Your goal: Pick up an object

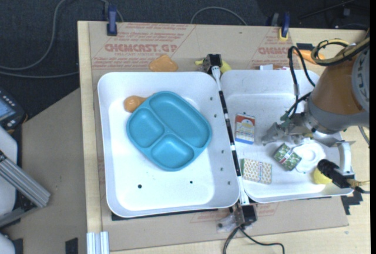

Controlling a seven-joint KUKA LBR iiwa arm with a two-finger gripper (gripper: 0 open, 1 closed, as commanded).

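Note:
In the right bin point(264, 89) lie a red-and-white packet point(245, 128), a patterned pouch point(257, 170), a small green packet point(286, 156), a white round piece point(306, 160) and a yellow object point(322, 175). My gripper point(281, 130) hangs low over this bin, just above the green packet and to the right of the red-and-white packet. Nothing can be seen held in it. The grey wrist and orange band point(336, 89) hide the bin's right side.
The left bin point(170, 194) holds a blue divided plate point(168, 129) with an orange object point(133, 103) tucked behind its left edge. Another orange piece point(163, 63) lies on the board behind the bins. A black cable point(299, 79) loops beside the arm.

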